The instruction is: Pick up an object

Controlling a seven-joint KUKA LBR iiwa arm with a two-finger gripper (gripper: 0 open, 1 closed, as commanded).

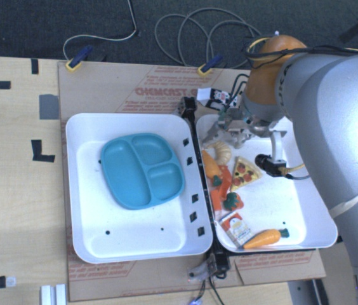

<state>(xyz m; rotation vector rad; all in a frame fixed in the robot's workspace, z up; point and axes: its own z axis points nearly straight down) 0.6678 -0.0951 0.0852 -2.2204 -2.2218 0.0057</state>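
Camera view: gripper (225,132) low over right bin (306,218), jaws hidden, can't tell if apart or together. Beige toy (221,151) just below jaws, pizza slice (245,171) near, carrot (263,237) well away. Blue tray (142,169) off left.

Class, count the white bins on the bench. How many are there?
2: the left bin holds a blue tray; the right bin, beside it, holds toy food.

Grey arm (331,126) reaching in from the right, orange-banded wrist bent down, end effector (225,127) lowered
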